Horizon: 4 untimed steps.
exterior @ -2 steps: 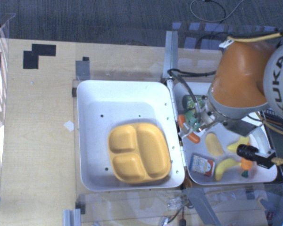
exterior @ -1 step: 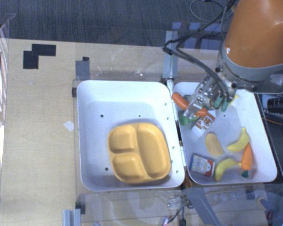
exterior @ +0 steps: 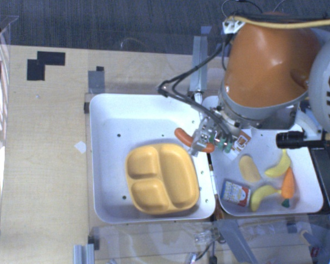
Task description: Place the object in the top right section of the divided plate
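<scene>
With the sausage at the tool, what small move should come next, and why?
Probably a short shift toward the yellow divided plate, then a release. The tool has the orange sausage between its fingers, hanging just past the plate's upper right corner over the left bin. The sausage is not yet above any section.

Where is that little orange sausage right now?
In the camera view, the sausage sits in the left bin, near its right wall, just above the yellow divided plate, with the gripper right at it.
</scene>
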Motion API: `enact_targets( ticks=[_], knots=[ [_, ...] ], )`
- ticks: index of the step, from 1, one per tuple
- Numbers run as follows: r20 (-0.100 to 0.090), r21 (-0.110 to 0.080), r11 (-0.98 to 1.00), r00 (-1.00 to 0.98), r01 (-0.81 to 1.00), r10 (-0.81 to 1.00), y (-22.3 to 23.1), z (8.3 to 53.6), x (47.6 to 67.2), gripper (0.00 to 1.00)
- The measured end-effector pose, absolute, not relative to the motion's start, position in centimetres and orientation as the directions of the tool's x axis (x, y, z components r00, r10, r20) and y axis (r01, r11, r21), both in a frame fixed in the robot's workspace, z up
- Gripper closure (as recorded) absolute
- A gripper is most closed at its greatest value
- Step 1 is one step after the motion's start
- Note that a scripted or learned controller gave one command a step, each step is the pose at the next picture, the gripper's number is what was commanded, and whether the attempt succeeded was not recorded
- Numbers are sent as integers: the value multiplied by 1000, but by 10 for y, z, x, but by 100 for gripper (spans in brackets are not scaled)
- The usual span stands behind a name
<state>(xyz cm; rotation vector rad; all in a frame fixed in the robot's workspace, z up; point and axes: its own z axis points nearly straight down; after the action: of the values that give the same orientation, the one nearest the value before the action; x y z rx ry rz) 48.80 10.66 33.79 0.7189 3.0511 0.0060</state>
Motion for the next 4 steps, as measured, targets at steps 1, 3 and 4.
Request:
enact_targets(
  ticks=[1, 3, 4],
  knots=[
    [-4, 3, 904, -904, 428, 428, 60, 237, 488, 100],
    [-11, 4, 942, -942, 335, 335, 9, 337, 489, 100],
    [-20, 10, 943, -942, 334, 334, 11, 349, 491, 100]
  ],
)
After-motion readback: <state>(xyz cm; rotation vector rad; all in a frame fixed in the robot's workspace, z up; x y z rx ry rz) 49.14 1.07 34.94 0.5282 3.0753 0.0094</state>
